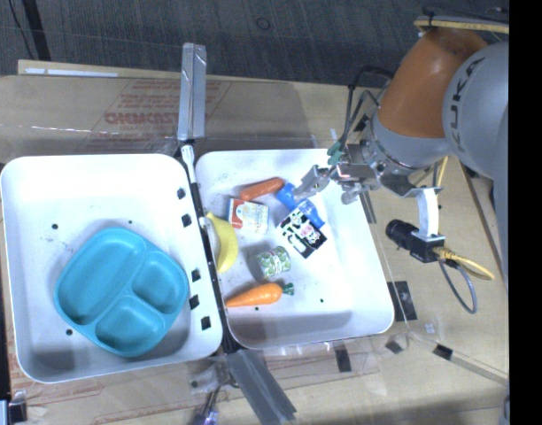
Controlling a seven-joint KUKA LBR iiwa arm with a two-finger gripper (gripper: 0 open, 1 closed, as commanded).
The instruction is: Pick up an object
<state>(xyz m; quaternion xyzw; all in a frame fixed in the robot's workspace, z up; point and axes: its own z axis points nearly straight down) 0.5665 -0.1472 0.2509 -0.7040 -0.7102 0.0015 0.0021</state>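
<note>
My gripper (312,181) hangs over the back of the right bin (360,308), just right of an orange-red sausage (260,188) and above the blue end of a black-and-white patterned packet (304,230). I see nothing held in it. Around it lie a small red-and-white carton (249,214), a yellow banana (223,242) by the bin's left wall, a green-and-white can (273,262) and a carrot (253,296) toward the front.
The left bin (41,193) holds a blue divided plate (120,290). A grey divider post (192,96) stands behind the seam between the bins. The arm's orange band and grey body (439,87) rise at the right.
</note>
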